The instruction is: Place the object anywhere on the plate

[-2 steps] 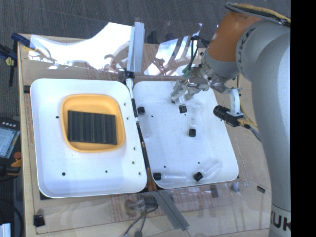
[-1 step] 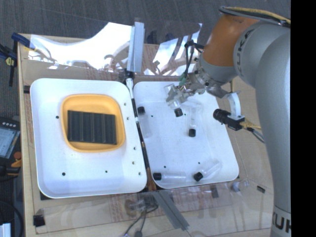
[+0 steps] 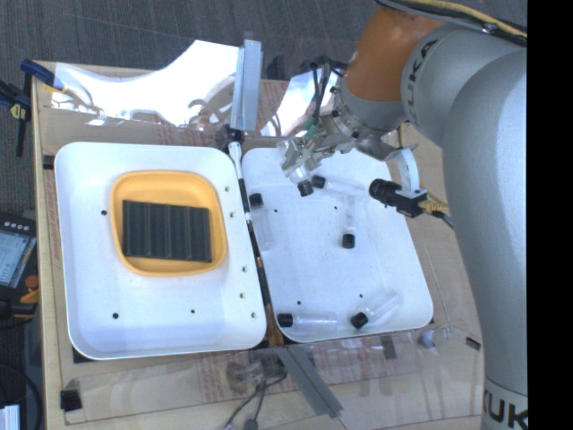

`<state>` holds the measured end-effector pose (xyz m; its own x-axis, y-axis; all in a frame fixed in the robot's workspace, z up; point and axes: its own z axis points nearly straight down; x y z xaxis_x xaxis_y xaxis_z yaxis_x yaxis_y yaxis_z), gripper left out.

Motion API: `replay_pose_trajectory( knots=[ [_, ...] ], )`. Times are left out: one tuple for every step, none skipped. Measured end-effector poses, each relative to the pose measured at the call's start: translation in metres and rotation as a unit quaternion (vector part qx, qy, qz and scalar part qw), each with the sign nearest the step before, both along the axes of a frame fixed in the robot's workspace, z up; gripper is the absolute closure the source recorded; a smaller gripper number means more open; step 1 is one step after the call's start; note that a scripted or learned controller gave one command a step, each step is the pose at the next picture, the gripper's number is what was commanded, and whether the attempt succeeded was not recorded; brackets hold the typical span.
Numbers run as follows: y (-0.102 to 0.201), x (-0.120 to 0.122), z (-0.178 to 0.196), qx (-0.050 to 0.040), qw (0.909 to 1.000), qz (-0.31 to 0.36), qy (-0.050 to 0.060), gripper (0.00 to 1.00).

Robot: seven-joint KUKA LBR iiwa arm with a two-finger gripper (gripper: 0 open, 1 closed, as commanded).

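camera view has the pincer [image 3: 303, 161] low over the far left corner of the right bin [image 3: 295, 267], hanging from the orange-banded wrist. whether it is wide or narrow i cannot tell, since its tip is a small tangle of metal against the white, and nothing can be made out held in it.

closest to the pincer, just toward the viewer and slightly to the view's right, a faint clear shape [image 3: 347, 206] seems to lie on the bin floor. it is too pale to say what it is.

farther off, across the touching rims of the two bins, sits the left bin [image 3: 89, 276]. in it is the yellow plate [image 3: 166, 184], to the view's left of the pincer and a little nearer the viewer.

a dark ribbed slab [image 3: 170, 229] lies flat inside the plate's rim, its long side running across the view. i take this to be the task's thing, and if so it already rests on the plate, well apart from the pincer.

the deciding relation is that leftward, slightly nearer offset. any carry from the pincer's spot must clear the two rims between the bins before coming down over the plate.
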<state>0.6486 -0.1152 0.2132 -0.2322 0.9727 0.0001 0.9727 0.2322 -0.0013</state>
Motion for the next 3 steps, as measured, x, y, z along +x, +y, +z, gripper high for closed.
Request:
replay_pose_trajectory(
  knots=[
    [0.009,-0.026,-0.04,0.0004,0.9977,0.068,0.001,1.0],
    [0.077,-0.009,-0.022,0.0,0.993,0.118,0.0,1.0],
    [0.077,-0.009,-0.022,0.0,0.993,0.118,0.0,0.0]
  ],
)
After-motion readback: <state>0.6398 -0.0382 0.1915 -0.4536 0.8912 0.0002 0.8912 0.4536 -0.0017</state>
